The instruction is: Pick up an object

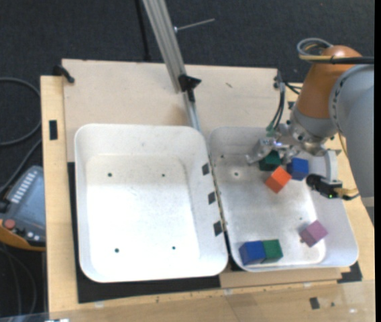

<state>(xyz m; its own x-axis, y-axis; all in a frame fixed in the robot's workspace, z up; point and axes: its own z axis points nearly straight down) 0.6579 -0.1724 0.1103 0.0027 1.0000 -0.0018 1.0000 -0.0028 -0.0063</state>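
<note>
Over the right bin's (324, 250) far end, the claw (271, 154) hung low above a dark green block (269, 161); whether it was open or closed could not be told. Beside it lay a blue block (298, 168) and an orange block (278, 179). Nearer the front sat a purple block (313, 233), another blue (251, 252) and green (271, 250).

Two white bins (143, 139) look like smooth, slightly glossy plastic; the bench (123, 92) is matt wood board; the slanted rail (164, 32) is ribbed metal.
</note>
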